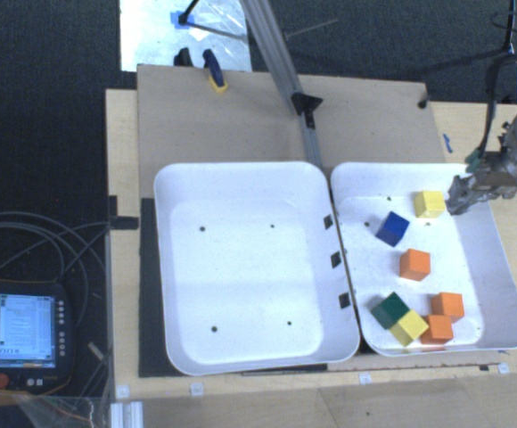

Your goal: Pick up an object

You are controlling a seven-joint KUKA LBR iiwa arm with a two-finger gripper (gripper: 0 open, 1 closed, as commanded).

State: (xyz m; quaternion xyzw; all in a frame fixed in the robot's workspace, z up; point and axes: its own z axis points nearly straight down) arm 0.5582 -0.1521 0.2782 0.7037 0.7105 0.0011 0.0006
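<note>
The right bin (499, 266) holds several small cubes. A yellow cube (430, 204) lies near its far edge, a blue cube (392, 228) sits to the left of it, and an orange cube (414, 264) rests in the middle. Near the front edge a green cube (389, 310), a second yellow cube (409, 326) and two orange cubes (447, 305) (436, 328) cluster together. My gripper (462, 196) reaches in from the right and hangs just right of the far yellow cube, close beside it. Nothing visible is held in it.
The left bin (241, 172) stands beside the right one. A grey pole (276, 47) slants over the bench's far side, with a yellow-and-blue clamp (212, 69) near it. A teach pendant (27, 333) and cables lie on the floor at left.
</note>
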